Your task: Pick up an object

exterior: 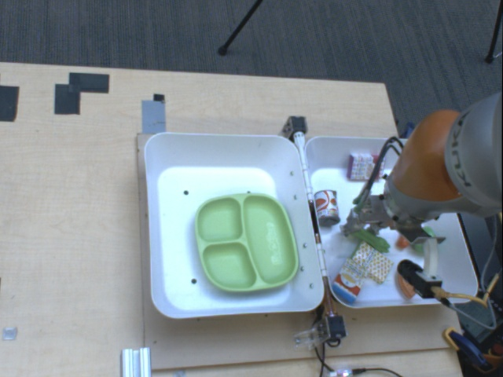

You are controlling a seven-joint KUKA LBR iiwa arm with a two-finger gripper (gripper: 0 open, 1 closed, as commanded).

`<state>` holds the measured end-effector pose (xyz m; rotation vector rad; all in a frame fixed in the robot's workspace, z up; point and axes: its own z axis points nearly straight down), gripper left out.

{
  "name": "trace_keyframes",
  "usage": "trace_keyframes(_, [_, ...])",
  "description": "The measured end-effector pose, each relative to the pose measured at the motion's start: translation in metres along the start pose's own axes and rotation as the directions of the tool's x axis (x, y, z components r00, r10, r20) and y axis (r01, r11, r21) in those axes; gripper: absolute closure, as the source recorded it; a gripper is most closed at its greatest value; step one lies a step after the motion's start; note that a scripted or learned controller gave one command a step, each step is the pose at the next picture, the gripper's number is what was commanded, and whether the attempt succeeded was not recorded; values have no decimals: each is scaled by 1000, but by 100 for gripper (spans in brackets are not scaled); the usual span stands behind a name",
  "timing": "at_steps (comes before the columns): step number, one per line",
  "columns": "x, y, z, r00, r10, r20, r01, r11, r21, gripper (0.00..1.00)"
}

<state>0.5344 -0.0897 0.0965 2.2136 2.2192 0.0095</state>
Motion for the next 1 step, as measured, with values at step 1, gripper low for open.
trace_keyframes(1, [57, -46, -88, 1000, -2, -1, 2, 1000, 7, 100])
